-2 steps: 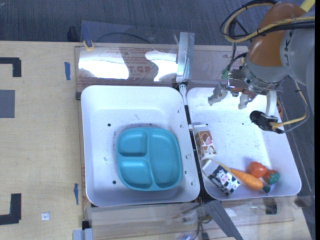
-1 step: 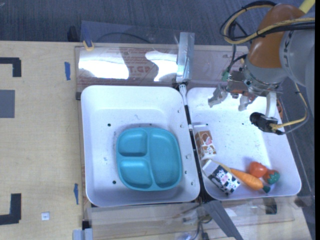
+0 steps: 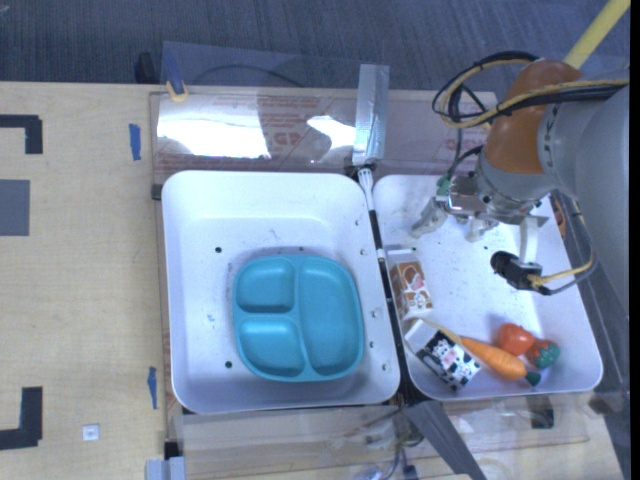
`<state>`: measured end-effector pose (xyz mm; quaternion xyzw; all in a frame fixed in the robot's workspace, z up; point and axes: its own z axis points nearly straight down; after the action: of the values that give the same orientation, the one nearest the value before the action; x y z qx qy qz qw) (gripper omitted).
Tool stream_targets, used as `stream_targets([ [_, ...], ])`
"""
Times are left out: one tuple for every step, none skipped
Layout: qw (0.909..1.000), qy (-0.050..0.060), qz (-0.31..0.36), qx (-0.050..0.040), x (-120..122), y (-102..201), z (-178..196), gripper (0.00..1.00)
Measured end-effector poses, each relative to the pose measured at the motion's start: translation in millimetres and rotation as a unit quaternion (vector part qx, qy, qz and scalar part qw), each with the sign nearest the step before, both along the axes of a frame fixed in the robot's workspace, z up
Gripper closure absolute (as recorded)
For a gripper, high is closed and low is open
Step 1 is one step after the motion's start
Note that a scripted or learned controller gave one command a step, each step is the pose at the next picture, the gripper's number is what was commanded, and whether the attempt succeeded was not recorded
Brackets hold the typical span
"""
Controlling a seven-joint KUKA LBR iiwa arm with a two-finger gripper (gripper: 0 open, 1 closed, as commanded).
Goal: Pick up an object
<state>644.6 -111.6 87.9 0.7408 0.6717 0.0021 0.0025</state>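
Observation:
My gripper (image 3: 452, 224) hangs over the far part of the right bin (image 3: 585, 340), its fingers spread open with nothing between them. The loose objects lie nearer the front of that bin. An orange carrot (image 3: 490, 356) lies beside a red tomato-like piece (image 3: 515, 337) and a small green piece (image 3: 546, 353). A black-and-white patterned box (image 3: 451, 361) sits just left of the carrot. A brown printed packet (image 3: 410, 287) lies against the bin's left wall, below and left of the gripper.
The left bin (image 3: 200, 218) holds a teal divided plate (image 3: 298, 315). A grey divider post (image 3: 371, 116) stands at the back between the bins. A black cable end (image 3: 512, 267) hangs from the arm over the right bin.

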Motion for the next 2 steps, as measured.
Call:
stream_targets([
  [1.0000,-0.003,0.007,0.0004,25.4,40.0,103.8,0.00],
  [1.0000,0.000,0.007,-0.0008,23.8,39.2,108.7,1.00],
])
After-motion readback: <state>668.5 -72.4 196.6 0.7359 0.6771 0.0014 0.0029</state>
